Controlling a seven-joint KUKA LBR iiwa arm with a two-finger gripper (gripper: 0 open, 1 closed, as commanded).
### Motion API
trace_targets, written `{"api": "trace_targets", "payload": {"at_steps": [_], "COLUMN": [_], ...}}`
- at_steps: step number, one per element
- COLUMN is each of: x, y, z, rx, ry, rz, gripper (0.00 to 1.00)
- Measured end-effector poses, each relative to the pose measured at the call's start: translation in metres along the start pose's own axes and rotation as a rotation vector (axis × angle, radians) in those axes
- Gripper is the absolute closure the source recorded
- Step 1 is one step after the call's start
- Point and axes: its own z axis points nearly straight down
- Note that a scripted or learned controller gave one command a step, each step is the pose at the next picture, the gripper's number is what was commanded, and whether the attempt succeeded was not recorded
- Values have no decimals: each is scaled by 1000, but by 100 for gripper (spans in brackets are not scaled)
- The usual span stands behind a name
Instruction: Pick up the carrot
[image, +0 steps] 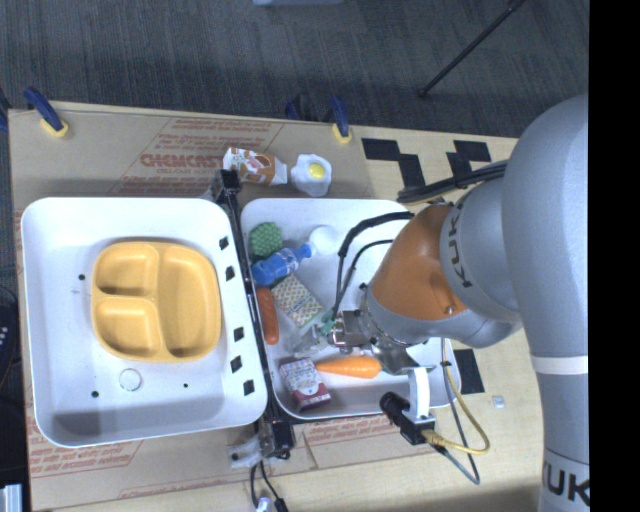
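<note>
The carrot (350, 368) is orange and tapered, and it lies flat near the front of the right bin (300, 212), pointing left to right. My gripper (338, 333) hangs just behind the carrot, low over the bin floor, and the grey and orange wrist covers most of it. Nothing is visibly lifted, and the carrot rests on the bin bottom. The carrot's right end reaches under the wrist's edge.
A red and white packet (300, 381) lies just left of the carrot. Further back are a checkered pouch (296, 299), a red sausage (267, 314), a blue bottle (276, 265) and a green item (265, 239). The left bin (60, 400) holds a yellow divided plate (157, 298).
</note>
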Motion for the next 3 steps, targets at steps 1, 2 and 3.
{"api": "trace_targets", "payload": {"at_steps": [1,2,3], "x": [0,0,22], "y": [0,0,-9], "z": [0,0,0], "rx": [-1,-1,0], "ry": [0,0,1], "rz": [0,0,-94], "gripper": [0,0,0]}}
